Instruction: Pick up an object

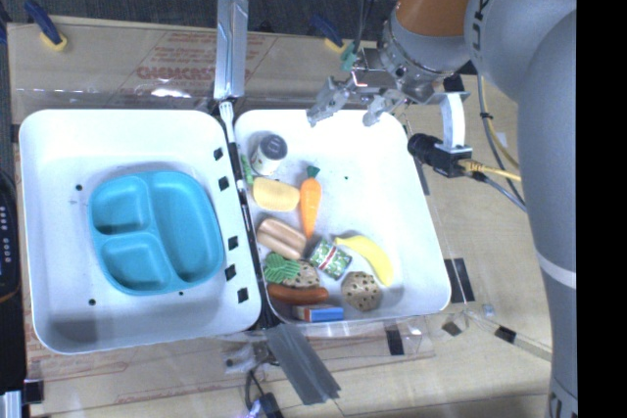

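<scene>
Right now I see the arm [509,24] filling the upper right of the frame, with the end effector [355,107] hanging over the far rim of the right bin [416,220], its fingers spread and nothing between them. The left bin [39,210], at left of frame, carries only a blue tray [157,230], so anything worth picking lies in the right bin.

The items there are bunched along that bin's left side and lower end, well apart from the end effector. That crowding is my main worry. The banana [370,255], carrot [310,201] and hot dog bun [280,235] lie close together, so I judge a finger could land on a neighbour and push the target aside. The carrot is narrow and rounded; it may roll out of a closing pinch. The yellow block [275,195] sits just beside the bin wall, where a finger could strike the wall first.

Lower in the frame, the green packet [331,258], cookie [361,289] and leafy piece [290,270] are small and low, and I think the fingers may close above them. The small can [268,150] near the top is the least crowded item.
</scene>
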`<state>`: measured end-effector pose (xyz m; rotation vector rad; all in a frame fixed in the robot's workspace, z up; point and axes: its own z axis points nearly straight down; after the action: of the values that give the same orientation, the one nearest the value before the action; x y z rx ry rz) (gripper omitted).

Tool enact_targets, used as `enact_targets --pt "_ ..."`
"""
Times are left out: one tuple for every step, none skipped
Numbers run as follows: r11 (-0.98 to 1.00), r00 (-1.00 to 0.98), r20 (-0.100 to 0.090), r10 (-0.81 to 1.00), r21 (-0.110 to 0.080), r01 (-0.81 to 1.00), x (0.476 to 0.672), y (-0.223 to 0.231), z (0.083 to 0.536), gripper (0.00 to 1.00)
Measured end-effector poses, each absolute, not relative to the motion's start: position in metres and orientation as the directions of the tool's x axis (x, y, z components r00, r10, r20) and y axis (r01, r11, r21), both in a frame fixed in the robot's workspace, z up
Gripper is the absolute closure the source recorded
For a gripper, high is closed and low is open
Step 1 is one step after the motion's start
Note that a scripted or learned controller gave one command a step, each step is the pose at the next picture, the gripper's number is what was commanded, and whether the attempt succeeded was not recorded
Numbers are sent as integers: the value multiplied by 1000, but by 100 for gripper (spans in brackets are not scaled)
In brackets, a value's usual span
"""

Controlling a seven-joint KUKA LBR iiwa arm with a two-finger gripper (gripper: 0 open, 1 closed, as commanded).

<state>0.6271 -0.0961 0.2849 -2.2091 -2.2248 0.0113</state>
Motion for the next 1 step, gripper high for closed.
enact_targets --pt "-60 60 0 998 -21 998 608 -100 134 0"
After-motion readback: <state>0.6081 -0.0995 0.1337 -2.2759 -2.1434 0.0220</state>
